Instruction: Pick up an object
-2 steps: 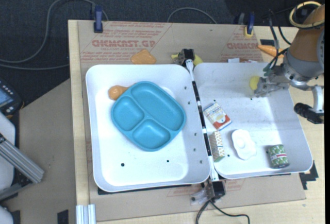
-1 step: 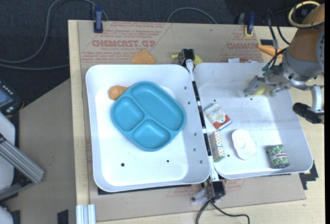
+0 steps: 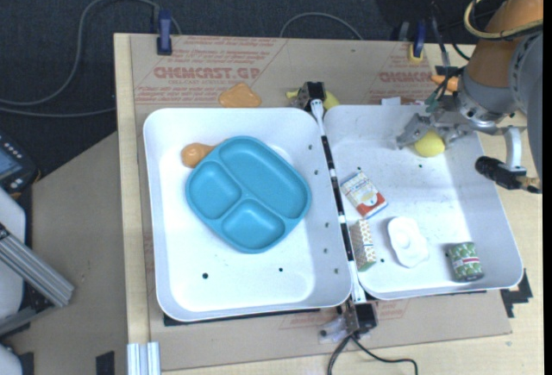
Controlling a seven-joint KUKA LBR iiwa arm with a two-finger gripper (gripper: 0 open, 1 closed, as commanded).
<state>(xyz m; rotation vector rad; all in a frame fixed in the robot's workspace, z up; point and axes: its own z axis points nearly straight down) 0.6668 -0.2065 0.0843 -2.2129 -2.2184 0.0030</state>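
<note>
- Tool [image 3: 420, 133] is down in the right white plastic bin [image 3: 492, 218], upper right of frame, sitting at a small round yellow ball [image 3: 430, 144].
- Metal fingers [image 3: 405, 139] appear spread around the ball's top; contact is unclear, so I read the tool as open, with no grip confirmed.
- The ball rests on the bin floor near the far wall, not lifted.
- Other candidates untouched: red-and-white flat packet [image 3: 362, 194], white oval lump [image 3: 406, 240], green patterned can [image 3: 464, 261].
- Left white bin [image 3: 172, 261] holds a blue divided tray [image 3: 248, 192].
- Judgement: approach done; closing and lifting remain.
</note>
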